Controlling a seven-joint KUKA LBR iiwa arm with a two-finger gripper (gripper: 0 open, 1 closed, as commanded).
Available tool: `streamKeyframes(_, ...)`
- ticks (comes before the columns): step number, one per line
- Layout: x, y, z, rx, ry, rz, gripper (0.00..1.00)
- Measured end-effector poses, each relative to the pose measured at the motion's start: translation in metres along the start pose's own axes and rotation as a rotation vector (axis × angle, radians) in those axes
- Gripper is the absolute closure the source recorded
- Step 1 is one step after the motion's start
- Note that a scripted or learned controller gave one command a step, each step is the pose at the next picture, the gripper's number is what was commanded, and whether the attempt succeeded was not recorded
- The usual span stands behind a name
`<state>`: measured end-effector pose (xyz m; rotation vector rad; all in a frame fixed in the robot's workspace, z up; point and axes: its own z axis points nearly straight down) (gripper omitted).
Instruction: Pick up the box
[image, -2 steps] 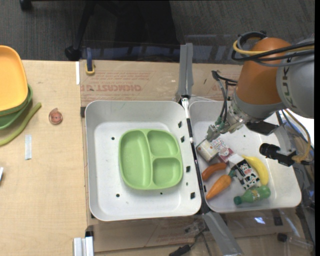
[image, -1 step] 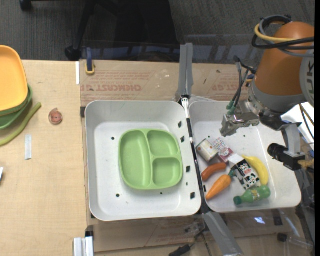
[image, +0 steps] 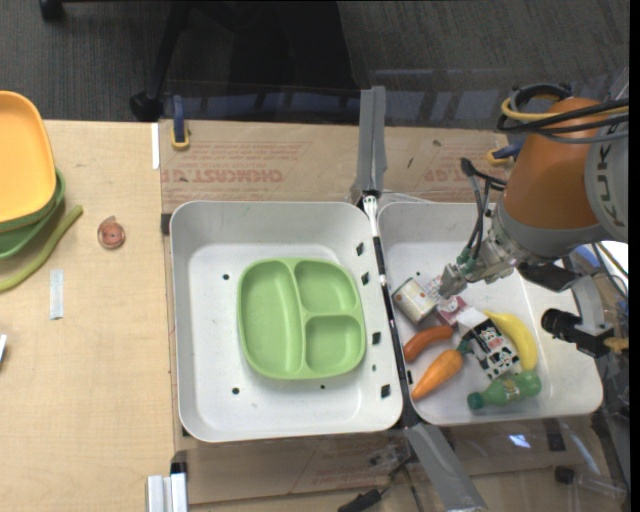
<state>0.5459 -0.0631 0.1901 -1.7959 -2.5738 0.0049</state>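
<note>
One box (image: 413, 298) lies just left of the hand (image: 452, 283), whose grip state I cannot tell.

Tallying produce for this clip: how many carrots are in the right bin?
2. One carrot lies near the bin's left wall, just below the small box. The other carrot lies below it, left of the green bottle. Others could be hidden under the clutter.

Bins (image: 200, 300): white. Divided plate (image: 300, 318): pale green, plain. Box (image: 415, 298): white with red and brown print. Two carrots (image: 437, 371): orange. Banana (image: 518, 335): yellow. Bottle (image: 505, 391): green. Small carton (image: 490, 343): white with black and red marks. Table (image: 90, 380): light wood. Stacked plates (image: 25, 185): orange over green. Arm (image: 555, 185): orange band, grey.
</note>
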Motion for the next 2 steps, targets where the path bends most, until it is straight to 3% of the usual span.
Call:
streamKeyframes(1,0.015,0.015,0.0,-0.002,-0.001,0.292,1.0)
streamKeyframes(2,0.005,-0.017,0.0,-0.001,0.0,0.174,1.0)
